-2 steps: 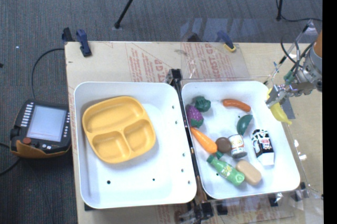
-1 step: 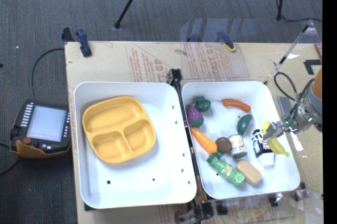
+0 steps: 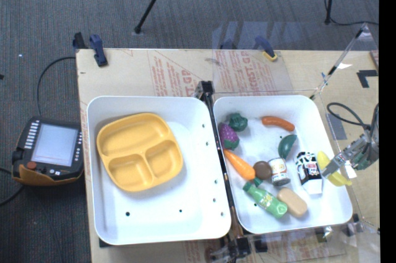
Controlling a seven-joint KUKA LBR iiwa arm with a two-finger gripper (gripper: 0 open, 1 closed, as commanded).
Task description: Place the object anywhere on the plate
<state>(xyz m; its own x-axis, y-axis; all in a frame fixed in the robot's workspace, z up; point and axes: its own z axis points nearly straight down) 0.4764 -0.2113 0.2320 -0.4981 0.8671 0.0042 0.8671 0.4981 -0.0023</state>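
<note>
Grey carpet surrounds a plywood-topped table point(image 3: 154, 70) carrying two shallow white bins, the left bin point(image 3: 111, 218) holding a yellow three-compartment plate point(image 3: 139, 150) at about 10 o'clock within it. The right bin point(image 3: 312, 218) holds a scatter of toy food: purple grapes point(image 3: 228, 136), a carrot point(image 3: 239, 165), a green bottle point(image 3: 266, 200), a small can point(image 3: 279, 171) and a milk carton point(image 3: 307, 172). At the bin's 3 o'clock rim the pincer point(image 3: 342, 164) sits just beside a yellow banana-like piece point(image 3: 336, 178), though whether it is clenched or released cannot be told from this blurred angle.
</note>
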